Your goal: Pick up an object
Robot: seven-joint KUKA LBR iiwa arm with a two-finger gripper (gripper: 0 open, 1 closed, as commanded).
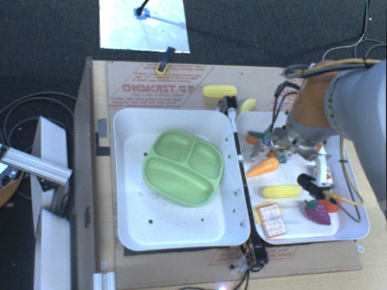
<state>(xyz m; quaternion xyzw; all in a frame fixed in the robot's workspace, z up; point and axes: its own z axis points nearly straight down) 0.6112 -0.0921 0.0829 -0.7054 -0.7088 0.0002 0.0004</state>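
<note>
Over the right bin: I see the arm (338,101) come in from the right edge of the bench, its grey body and orange band bent down toward the far left part of that bin.
Gripper (273,142): low inside the right bin (357,228), near its far left corner, just above the carrot; I cannot tell its state, the fingertips are too dark and mixed with cables.
Carrot (263,167): orange, lies at a slant close to the left wall of the right bin, just beside the gripper; I cannot tell if they touch.
Corn cob (281,191): yellow, lies flat in the middle of the right bin, nearer to me than the carrot.
Cracker box (272,219): small, at the near left corner of the right bin.
Grapes (318,213): purple bunch near the near right corner, with a small red piece touching it.
Left bin (130,222): carries a green divided plate (182,168) about in its middle.
Banana (219,91): yellow, on the bench beyond both bins.
</note>
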